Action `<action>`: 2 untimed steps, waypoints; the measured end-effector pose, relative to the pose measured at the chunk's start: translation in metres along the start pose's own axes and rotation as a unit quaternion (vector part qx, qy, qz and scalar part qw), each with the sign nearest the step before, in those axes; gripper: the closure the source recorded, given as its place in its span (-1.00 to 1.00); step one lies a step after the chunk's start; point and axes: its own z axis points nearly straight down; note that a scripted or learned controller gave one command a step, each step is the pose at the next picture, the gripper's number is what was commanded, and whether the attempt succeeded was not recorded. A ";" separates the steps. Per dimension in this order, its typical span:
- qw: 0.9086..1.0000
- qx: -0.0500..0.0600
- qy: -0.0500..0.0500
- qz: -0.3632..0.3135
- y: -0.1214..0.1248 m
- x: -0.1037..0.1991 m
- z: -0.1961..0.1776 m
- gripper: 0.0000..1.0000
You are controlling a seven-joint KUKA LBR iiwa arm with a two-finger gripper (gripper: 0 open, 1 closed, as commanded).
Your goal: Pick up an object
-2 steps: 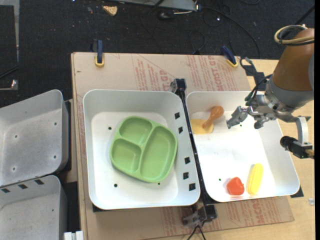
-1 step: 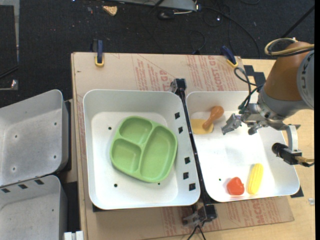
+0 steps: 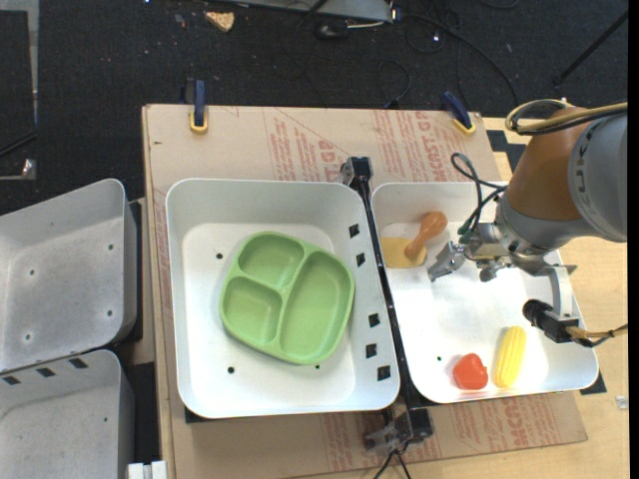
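My gripper [image 3: 464, 263] hangs over the upper middle of the right bin [image 3: 439, 352], its fingers spread apart with nothing between them. Just left of it lies a wooden spoon-like piece with a yellow bowl and brown handle [image 3: 414, 242]. At the bin's near edge sit a red-orange tomato-like toy [image 3: 470, 371] and a yellow corn cob [image 3: 509, 355], side by side. The left bin [image 3: 200, 367] holds a green divided plate [image 3: 288, 296].
The grey arm with its orange band [image 3: 549, 178] reaches in from the right over the right bin's far corner. A black divider with clips [image 3: 374, 267] runs between the bins. White lids [image 3: 60, 267] lie off the bench at left.
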 end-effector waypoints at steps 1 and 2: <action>1.000 -0.002 -0.001 0.000 0.001 0.000 -0.013 1.00; 1.000 -0.004 -0.001 0.000 -0.004 -0.005 -0.074 1.00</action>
